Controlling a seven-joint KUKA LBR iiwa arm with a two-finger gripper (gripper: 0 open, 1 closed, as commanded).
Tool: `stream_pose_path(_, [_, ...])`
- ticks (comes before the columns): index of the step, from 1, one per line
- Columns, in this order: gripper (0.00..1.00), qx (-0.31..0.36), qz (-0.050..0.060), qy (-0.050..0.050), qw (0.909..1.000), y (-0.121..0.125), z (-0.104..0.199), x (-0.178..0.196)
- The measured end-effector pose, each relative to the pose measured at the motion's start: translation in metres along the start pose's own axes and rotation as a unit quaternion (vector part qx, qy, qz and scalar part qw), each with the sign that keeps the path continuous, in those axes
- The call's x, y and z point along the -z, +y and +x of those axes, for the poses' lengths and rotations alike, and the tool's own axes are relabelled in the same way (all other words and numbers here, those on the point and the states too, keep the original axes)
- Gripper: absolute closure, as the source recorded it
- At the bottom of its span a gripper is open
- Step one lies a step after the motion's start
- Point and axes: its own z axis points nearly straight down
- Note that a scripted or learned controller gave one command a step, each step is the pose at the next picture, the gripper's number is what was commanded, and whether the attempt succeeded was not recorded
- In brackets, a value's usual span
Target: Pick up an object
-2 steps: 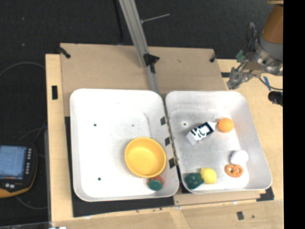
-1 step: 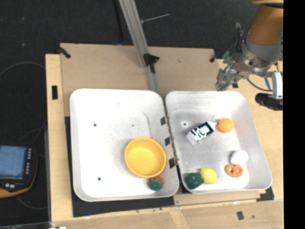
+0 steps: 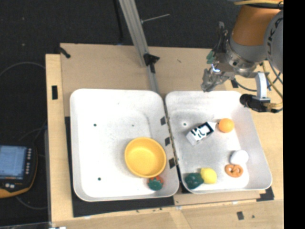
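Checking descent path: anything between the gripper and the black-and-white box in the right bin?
In the camera view, only bare white bin floor lies between the gripper and the black-and-white box; the orange ball sits off to the box's right.

Two white bins sat side by side on a tan wooden bench [image 3: 114,66].

The left bin [image 3: 102,116] and the right bin [image 3: 248,142] rested on a black mat [image 3: 69,149] that showed at the left and front edges, their inner rims touching; bits of black tape [image 3: 55,92] marked the bench's bare surface.
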Motion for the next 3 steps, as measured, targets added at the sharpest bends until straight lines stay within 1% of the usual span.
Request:
stream_pose_path(1, [1.00,-0.002,0.000,-0.001,1.0000,-0.015,0.042,-0.010])
stream_pose_path(2, [1.00,0.000,0.001,0.000,1.0000,-0.017,0.101,-0.007])
stream_pose_path(3, [1.00,-0.001,0.001,0.000,1.0000,-0.025,0.153,-0.004])
